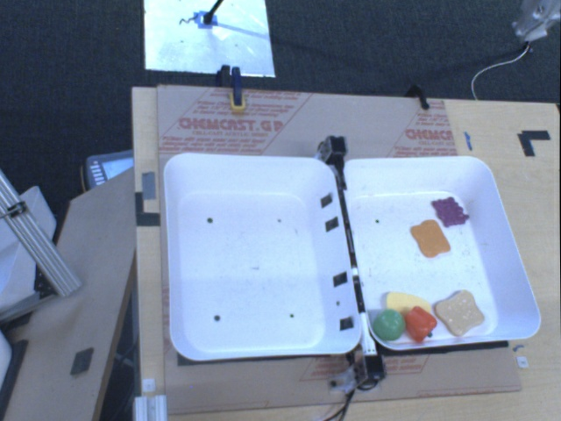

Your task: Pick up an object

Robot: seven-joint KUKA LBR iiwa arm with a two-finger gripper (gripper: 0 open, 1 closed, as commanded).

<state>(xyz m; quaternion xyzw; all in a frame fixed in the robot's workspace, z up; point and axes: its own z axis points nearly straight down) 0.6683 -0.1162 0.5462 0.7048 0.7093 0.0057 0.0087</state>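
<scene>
Seen from the fixed camera above the bench, two shallow white bins sit side by side on a printed board; the right bin (491, 182) serves as landmark. Inside it, toward its far right, lies a purple grape-like cluster (449, 210); just nearer, an orange slab (430, 238), flat and rounded; along its near wall, a green ball (388, 324) touches a red pepper-shaped piece (421, 323), with a yellow wedge (405, 302) just behind them and a tan toast slice (459, 312) to their right. All look like moulded plastic play food, smooth and matte; judged light, stiff and somewhat slippery; the toast slice offers flat parallel edges, probably the surest place to pinch, while the ball may roll away. The left bin (175, 235) adjoins the landmark's left wall. The gripper (536, 11) hangs well beyond the landmark's far right corner, blurred; whether its pincer is open or closed cannot be told.
</scene>
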